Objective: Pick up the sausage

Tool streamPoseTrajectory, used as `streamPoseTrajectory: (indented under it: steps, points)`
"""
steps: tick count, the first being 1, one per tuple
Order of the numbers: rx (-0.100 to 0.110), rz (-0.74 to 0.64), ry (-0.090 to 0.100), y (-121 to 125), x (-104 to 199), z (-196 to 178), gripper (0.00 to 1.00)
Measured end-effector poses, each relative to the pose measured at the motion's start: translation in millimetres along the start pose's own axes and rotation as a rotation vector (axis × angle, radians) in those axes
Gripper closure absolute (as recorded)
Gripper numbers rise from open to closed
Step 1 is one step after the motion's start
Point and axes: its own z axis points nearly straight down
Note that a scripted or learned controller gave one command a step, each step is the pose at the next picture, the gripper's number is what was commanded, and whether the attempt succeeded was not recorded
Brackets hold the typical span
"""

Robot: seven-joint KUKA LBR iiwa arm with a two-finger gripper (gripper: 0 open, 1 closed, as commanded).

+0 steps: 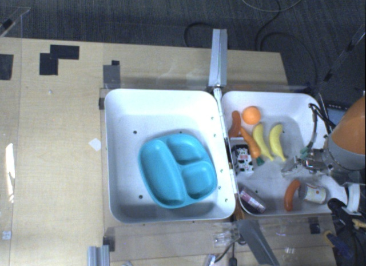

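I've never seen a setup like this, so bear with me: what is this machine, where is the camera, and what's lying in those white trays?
One camera looks down at a slant on a wooden bench with two shallow white bins. The grey and orange shape at the right is a robot arm; its tool hangs over the right bin, and I can't tell if it grips anything. The left bin holds a blue divided tray. The right bin holds two bananas, an orange ball, a carrot and a reddish sausage, which lies just below the tool. The arm is meant to pick up that sausage.
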Motion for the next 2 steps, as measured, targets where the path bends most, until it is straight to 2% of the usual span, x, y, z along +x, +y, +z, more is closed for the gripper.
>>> streamPoseTrajectory:
  steps: [1, 2]
  points:
    - [0.007, -0.283, 0.0, -2.6, 0.7, -20.5, 0.0]
    - [0.008, -0.329, 0.001, -0.9, -7.4, -64.6, 0.0]
